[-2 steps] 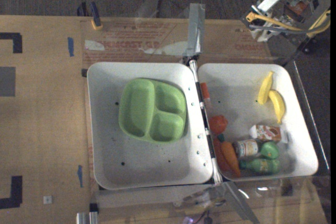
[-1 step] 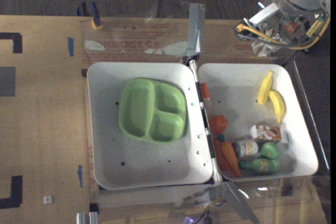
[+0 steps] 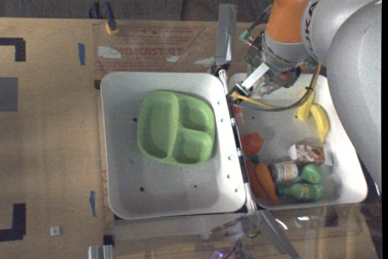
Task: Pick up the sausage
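Sausage (image 3: 250,176) lies at right bin's (image 3: 348,148) near-left edge, ungrabbed. My claw (image 3: 257,83) hovers above; grip state unclear. Next: descend toward it.

Bench (image 3: 48,148): matt, pale wood-like board, marked with blue tape (image 3: 81,53). Bins (image 3: 115,185): smooth white plastic with a dull sheen. Tray (image 3: 176,128): smooth green plastic, faintly glossy. Arm (image 3: 357,39): smooth grey shell; orange band (image 3: 291,6) glossy, showing highlights. Banana (image 3: 319,121), carrot (image 3: 265,182) and the other toy foods: shiny moulded plastic. Divider strip (image 3: 225,33): dull grey metal.
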Robot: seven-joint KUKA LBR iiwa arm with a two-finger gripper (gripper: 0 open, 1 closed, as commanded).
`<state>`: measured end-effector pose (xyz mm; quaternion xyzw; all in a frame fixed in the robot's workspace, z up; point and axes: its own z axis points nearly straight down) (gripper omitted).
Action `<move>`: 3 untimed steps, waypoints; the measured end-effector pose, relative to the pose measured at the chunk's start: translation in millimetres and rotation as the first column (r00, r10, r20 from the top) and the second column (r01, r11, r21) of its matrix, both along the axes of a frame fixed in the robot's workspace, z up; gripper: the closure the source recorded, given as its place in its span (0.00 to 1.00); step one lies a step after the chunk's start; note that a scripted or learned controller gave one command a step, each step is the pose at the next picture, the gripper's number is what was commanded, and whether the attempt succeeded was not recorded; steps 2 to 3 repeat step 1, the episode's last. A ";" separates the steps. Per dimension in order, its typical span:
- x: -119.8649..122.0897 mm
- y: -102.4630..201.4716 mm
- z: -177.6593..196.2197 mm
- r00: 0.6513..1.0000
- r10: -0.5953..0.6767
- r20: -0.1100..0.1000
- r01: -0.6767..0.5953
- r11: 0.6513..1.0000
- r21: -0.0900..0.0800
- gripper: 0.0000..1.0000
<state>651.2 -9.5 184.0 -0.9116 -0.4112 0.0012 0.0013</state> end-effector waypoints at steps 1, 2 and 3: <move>-1.1 -67.7 65.5 0.999 0.045 0.004 -0.045 0.999 -0.002 1.00; -1.1 -67.7 65.5 0.999 0.045 0.004 -0.045 0.999 -0.002 1.00; -1.1 -67.7 65.5 0.999 0.045 0.004 -0.045 0.999 -0.002 1.00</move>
